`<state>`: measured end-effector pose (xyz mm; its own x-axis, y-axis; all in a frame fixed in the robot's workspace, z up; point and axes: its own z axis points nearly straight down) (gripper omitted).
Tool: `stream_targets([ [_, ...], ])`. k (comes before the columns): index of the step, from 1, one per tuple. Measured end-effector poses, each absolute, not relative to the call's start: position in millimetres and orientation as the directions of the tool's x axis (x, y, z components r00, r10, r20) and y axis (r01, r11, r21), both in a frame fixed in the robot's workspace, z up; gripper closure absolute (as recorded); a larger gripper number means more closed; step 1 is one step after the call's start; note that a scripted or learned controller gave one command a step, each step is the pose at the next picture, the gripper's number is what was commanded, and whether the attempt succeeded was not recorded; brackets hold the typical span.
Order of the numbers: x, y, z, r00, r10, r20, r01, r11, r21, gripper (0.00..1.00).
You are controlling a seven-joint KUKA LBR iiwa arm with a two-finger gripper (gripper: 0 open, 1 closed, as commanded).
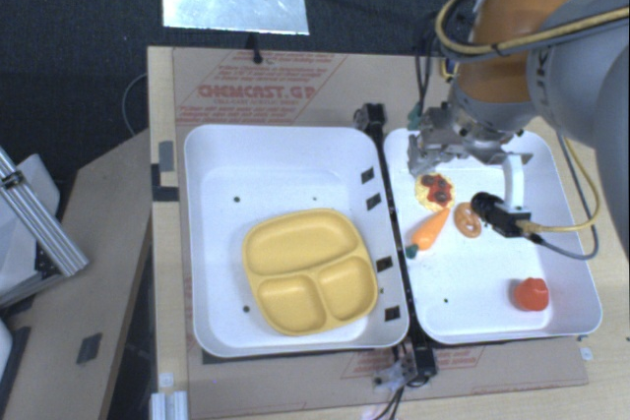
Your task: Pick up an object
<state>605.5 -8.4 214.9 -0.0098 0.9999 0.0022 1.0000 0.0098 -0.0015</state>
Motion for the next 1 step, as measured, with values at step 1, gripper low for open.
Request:
stream_targets([
  [1, 580.6, 46.6, 224.4, -0.011, 1.000, 0.003, 1.000, 0.011, -0.001, 1.00],
])
